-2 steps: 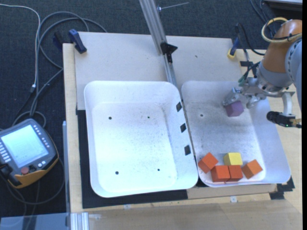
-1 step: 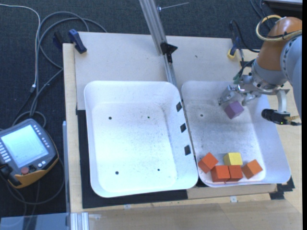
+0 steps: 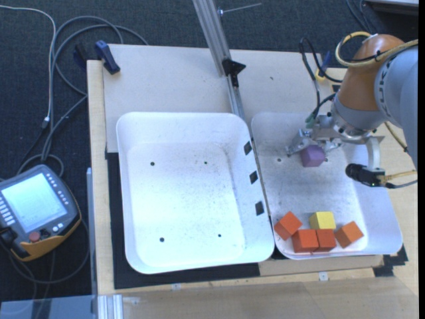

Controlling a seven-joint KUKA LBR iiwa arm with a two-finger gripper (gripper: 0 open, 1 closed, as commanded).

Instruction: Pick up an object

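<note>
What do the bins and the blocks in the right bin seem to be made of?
Bins: probably moulded plastic, white, smooth with rounded rims, speckled with dark marks. Orange blocks and yellow block: likely painted wood or foam, matte with flat faces; the look leaves it open.

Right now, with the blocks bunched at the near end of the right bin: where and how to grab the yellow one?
Take the yellow block from above by its left and right faces, which look free. Its near face abuts the orange blocks, so closing along that line would likely snag. Its flat top sits level, suiting a straight descent. The pincer is at the bin's far end, by a purple object.
</note>
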